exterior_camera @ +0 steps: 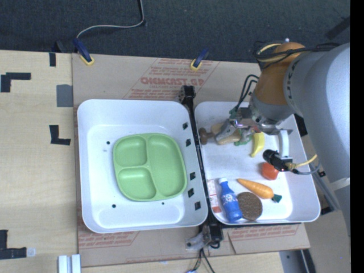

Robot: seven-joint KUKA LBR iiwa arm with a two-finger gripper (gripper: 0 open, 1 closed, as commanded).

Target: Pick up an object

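Note:
My gripper (240, 127) is low over the back of the right bin (301, 206), under the orange-banded wrist. It sits right over a tan and brown object (223, 135) near the bin's left wall; whether it touches that object is unclear. A yellow banana (257, 144) lies just right of the gripper. In front of it are a red tomato (269, 171), an orange carrot (257, 187), a blue bottle (229, 201) and a brown round disc (249, 206).
The left bin (94, 124) holds a green divided plate (150, 167). A black divider with clips (193, 152) runs between the bins. The grey arm (324, 112) covers the right bin's back right corner. Cardboard lies under both bins.

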